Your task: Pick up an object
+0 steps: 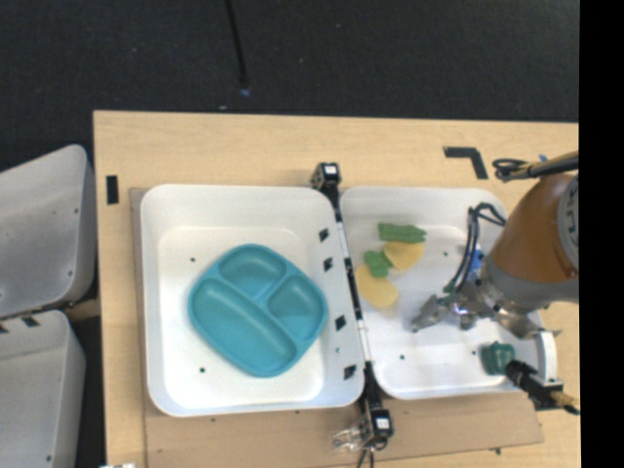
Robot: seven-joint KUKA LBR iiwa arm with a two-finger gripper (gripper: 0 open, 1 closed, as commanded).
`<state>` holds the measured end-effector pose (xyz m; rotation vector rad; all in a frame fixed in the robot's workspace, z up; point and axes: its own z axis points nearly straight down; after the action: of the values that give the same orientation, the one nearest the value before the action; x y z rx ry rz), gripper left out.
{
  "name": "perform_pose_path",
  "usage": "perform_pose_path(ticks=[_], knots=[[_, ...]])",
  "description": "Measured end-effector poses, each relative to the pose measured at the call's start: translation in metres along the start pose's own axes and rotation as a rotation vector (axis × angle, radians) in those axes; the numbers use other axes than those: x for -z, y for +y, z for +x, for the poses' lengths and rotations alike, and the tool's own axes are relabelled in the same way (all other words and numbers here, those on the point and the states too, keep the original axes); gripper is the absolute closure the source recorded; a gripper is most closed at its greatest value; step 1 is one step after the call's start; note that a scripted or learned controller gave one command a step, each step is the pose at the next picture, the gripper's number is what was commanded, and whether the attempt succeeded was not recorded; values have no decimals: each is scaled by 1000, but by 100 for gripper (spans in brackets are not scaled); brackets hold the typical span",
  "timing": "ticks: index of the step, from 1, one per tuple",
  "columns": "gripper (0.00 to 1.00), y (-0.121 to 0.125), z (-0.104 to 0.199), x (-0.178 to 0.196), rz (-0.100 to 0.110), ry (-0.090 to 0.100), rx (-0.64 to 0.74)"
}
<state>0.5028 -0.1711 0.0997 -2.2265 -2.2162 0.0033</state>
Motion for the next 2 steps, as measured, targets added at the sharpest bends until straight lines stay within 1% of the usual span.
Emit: perform_pose_path(ticks=[1, 2], knots=[[100, 1, 0, 12, -5, 0, -6], [100, 7, -5, 75, -10, -2, 9]])
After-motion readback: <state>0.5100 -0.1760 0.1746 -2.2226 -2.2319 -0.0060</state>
